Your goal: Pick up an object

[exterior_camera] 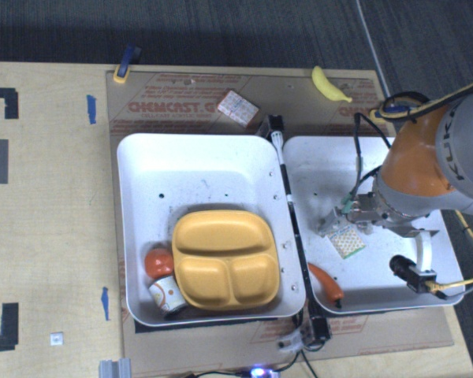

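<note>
My gripper (337, 222) hangs low over the middle of the right bin (323, 160), with the arm reaching in from the right. Just below and to the right of its tip lies a small green-and-white checkered square (348, 242) on the bin floor; I cannot tell whether they touch. An orange carrot-shaped piece (325, 282) rests on the right bin's lower left rim. In the left bin (189, 160), a yellow compartment tray (225, 258) lies upside-right near the front, with a red-orange ball (158, 262) and a small white-and-orange piece (166, 294) at its left.
Outside the bins, on the cardboard behind them, sit a yellow banana (329, 85), a patterned card (236, 109) and a black-and-white pen-like thing (277, 130). A blue clamp (126, 61) grips the cardboard's back left corner.
</note>
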Available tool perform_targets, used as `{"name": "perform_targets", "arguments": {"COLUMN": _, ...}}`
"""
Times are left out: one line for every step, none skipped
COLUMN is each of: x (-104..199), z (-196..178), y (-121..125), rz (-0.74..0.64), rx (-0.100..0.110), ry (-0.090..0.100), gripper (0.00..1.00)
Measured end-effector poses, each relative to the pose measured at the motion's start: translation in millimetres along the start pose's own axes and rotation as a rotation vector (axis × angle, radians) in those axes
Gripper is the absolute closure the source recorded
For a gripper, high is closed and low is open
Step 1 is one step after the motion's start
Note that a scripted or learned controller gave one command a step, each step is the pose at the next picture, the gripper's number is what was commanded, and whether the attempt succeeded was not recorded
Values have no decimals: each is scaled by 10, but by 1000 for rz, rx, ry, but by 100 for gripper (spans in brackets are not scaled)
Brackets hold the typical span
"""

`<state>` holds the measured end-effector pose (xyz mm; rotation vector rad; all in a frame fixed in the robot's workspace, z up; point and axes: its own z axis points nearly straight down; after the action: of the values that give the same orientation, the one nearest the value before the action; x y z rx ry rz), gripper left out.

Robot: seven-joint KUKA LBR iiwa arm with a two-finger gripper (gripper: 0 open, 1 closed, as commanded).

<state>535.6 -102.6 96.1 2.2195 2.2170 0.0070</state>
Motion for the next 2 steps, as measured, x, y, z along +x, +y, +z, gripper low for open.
{"name": "perform_targets", "arguments": {"x": 55, "z": 100, "y": -556, "rz": -1, "rx": 4, "ry": 0, "gripper": 0}}
{"name": "perform_targets", "arguments": {"x": 89, "z": 102, "y": -553, "rz": 0, "rx": 3, "ry": -1, "gripper": 0}}
